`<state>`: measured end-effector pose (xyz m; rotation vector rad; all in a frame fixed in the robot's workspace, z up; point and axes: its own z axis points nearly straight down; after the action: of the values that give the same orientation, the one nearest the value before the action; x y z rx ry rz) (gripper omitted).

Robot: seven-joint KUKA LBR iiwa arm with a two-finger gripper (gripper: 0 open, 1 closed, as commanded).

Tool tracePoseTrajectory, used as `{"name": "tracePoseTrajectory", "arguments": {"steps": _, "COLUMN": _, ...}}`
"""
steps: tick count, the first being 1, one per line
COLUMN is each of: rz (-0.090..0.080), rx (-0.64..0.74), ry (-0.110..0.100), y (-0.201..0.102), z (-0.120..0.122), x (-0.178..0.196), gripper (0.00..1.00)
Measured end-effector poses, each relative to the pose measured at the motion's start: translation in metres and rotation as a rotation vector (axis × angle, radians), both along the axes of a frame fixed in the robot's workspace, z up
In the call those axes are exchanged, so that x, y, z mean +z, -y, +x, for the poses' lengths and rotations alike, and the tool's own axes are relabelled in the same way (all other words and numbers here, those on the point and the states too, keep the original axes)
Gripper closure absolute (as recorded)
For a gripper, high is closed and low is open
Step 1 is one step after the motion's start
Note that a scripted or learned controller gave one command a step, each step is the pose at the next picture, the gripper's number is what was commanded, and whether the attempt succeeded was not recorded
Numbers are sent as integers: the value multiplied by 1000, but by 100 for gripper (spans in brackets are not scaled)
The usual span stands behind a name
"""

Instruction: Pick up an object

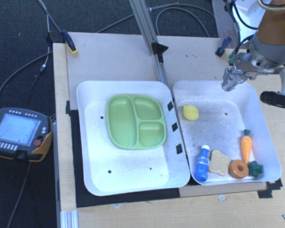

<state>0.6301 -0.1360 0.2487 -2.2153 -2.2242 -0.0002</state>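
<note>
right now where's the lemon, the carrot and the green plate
lemon (190, 112), camera view, middle of its yellow skin
carrot (246, 147), camera view, middle of the orange body
green plate (136, 121), camera view, ridge between its compartments

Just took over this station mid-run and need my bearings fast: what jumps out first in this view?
The green divided plate sits alone in the left bin. In the right bin, a yellow lemon lies near the upper left, while a blue bottle, bread slice, donut and carrot cluster along the near edge. The gripper hovers over that bin's far rim.
</note>
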Motion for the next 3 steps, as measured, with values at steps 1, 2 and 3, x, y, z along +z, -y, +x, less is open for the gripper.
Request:
{"name": "tracePoseTrajectory", "arguments": {"steps": 1, "rz": 0, "rx": 0, "ry": -1, "y": -45, "z": -21, "x": 7, "gripper": 100}}
{"name": "tracePoseTrajectory", "arguments": {"steps": 2, "rz": 0, "rx": 0, "ry": -1, "y": -91, "z": -37, "x": 6, "gripper": 100}}
{"name": "tracePoseTrajectory", "arguments": {"steps": 3, "rz": 2, "rx": 2, "ry": -1, "y": -145, "z": -60, "x": 8, "gripper": 100}}
